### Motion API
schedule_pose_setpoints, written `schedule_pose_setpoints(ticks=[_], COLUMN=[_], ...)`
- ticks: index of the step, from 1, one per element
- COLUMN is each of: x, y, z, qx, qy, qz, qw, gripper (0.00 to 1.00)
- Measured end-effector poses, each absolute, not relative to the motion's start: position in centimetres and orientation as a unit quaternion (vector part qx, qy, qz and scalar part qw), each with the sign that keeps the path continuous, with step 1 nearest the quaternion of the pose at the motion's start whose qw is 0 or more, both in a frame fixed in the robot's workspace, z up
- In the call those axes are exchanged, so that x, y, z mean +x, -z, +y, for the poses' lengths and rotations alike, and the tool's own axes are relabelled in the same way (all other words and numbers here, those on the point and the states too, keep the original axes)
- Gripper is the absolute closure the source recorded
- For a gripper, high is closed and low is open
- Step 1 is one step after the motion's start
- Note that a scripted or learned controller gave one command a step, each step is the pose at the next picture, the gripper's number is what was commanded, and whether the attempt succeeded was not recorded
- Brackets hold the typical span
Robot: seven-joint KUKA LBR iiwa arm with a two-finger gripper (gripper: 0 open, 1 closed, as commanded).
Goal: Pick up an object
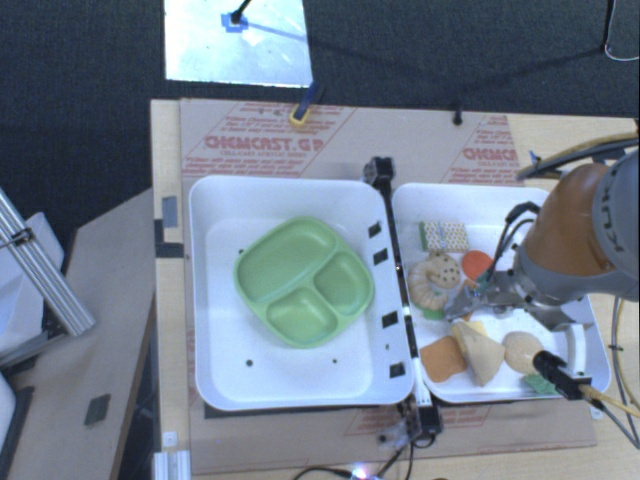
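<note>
My gripper is down low in the right bin, near its middle. It sits just right of a beige lumpy toy and just below a small orange-red ball. A green-and-white checkered block lies toward the bin's far left. Along the near side lie an orange wedge, a pale cone-shaped piece and a cream round piece. Whether anything is held is hidden by the wrist.
The left bin holds a green divided plate. A black-clipped divider separates the bins. The grey arm with its orange band covers the right bin's right half. A small green item lies at the near right corner.
</note>
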State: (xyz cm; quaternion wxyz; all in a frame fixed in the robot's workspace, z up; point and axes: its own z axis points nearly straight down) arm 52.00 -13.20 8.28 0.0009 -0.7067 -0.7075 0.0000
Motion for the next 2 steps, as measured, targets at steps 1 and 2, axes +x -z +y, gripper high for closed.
schedule_pose_setpoints(ticks=[1,2], x=[52.1,52.5], y=[-9.5,-14.4], z=[-13.3,-14.3], qx=[-0.707,-0.707], qy=[0.0010,0.0015], qz=[-0.707,-0.707], qw=[-0.001,-0.003], gripper=[1.00,1.00])
